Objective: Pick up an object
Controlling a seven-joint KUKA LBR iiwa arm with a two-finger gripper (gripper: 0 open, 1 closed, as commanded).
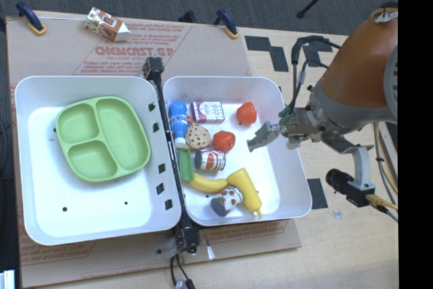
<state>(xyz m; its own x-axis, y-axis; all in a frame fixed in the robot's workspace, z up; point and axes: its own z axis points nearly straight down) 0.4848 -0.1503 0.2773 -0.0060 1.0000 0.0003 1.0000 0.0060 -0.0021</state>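
While you scan from the left, you first meet the left bin (40,213), which holds a green divided plate (103,138) with three compartments, lying a little toward the bin's upper left. Above that bin, on the printed cardboard sheet (135,47), a small carton (105,24) lies on its side near the sheet's top edge.

Next you reach the right bin (287,176), where the objects crowd its left half. You can see a blue bottle (178,117) along the left wall, a purple box (208,111) just beside it, and a cookie (197,137) below them. A red tomato-like piece (224,141) sits beside the cookie, a small can (210,160) just under it, and another red piece (247,113) lies apart, higher and to the right. Lower down you find a banana (207,183), a yellow squeeze bottle (246,189) and a small mushroom-like toy (227,200) (the three nearly touch).

Farther right, the gripper (259,140) hangs over the bare right part of that bin, close to the tomato-like piece but not touching it. Whether its jaws are spread or closed, you cannot tell from this slant; nothing visible sits between them.
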